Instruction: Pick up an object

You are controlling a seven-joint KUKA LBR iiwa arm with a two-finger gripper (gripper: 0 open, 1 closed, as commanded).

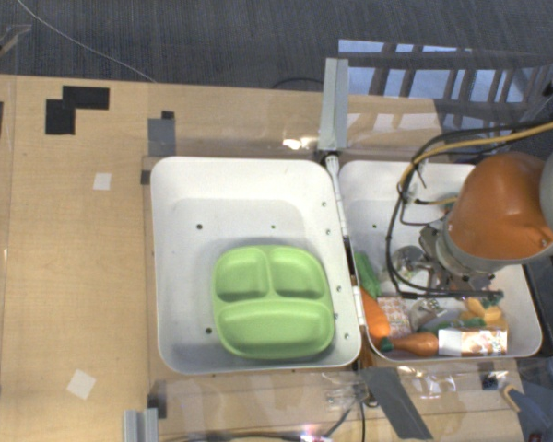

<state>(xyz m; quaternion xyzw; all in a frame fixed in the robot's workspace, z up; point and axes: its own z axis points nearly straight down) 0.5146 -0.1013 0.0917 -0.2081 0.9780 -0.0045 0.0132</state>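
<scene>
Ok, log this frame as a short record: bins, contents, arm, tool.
left bin: holds a green divided plate, lying flat toward the near side
right bin: small items piled at the near end, among them two carrots, a white tube and a green piece
arm: over the right bin, orange band above the pile
tool: low over the pile, fingers hidden in clutter
grasp: cannot tell
</scene>
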